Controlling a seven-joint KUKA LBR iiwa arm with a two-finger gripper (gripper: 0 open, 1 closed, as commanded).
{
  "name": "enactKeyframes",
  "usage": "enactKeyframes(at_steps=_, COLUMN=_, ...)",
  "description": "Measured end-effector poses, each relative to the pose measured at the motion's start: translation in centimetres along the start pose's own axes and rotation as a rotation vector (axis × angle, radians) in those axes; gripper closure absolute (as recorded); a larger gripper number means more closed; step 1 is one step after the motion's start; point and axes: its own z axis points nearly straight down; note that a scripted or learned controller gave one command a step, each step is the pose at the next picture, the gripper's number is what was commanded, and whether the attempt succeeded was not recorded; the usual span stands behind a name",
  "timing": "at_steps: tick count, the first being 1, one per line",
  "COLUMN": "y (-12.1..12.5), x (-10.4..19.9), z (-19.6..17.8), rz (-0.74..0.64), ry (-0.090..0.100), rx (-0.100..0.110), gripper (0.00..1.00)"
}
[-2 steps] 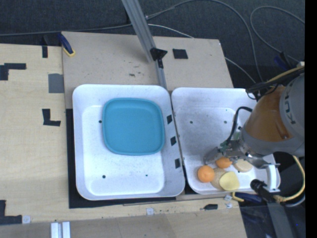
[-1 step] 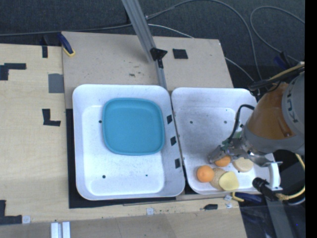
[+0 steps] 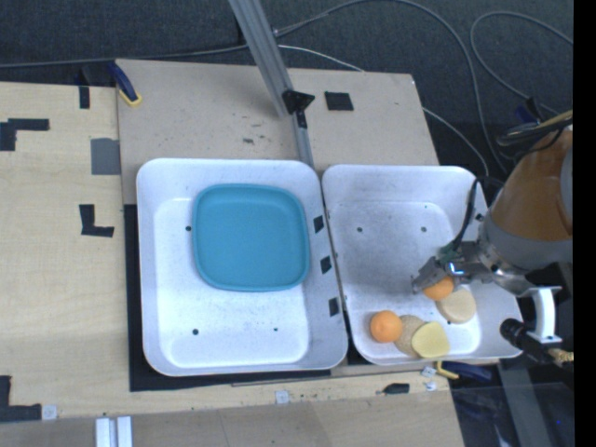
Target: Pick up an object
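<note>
The right bin (image 3: 391, 203) holds several small items near its front right corner. An orange ball (image 3: 386, 326) lies beside a pale yellow round piece (image 3: 430, 340). A beige piece (image 3: 458, 306) sits just behind them. A small orange object (image 3: 439, 289) lies directly under the tip of my gripper (image 3: 440, 274), which reaches in low from the right. The gripper body hides part of that orange object, and whether it is gripped does not show.
The left bin (image 3: 168, 333) holds a blue square plate (image 3: 250, 237). A grey metal bar (image 3: 270, 54) slants down to the divide between the bins. The arm's grey and orange body (image 3: 531, 212) hangs over the right bin's right rim. Cables lie behind the bench.
</note>
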Motion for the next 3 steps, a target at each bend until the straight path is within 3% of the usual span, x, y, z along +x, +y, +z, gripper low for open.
enactKeyframes(at_steps=2, y=0.4, x=-0.8, z=-10.2, rz=0.0, ry=0.0, rx=0.001, gripper=1.0)
enactKeyframes(at_steps=3, y=3.6, x=3.1, z=-9.0, rz=-0.004, ry=0.002, rx=0.006, gripper=1.0)
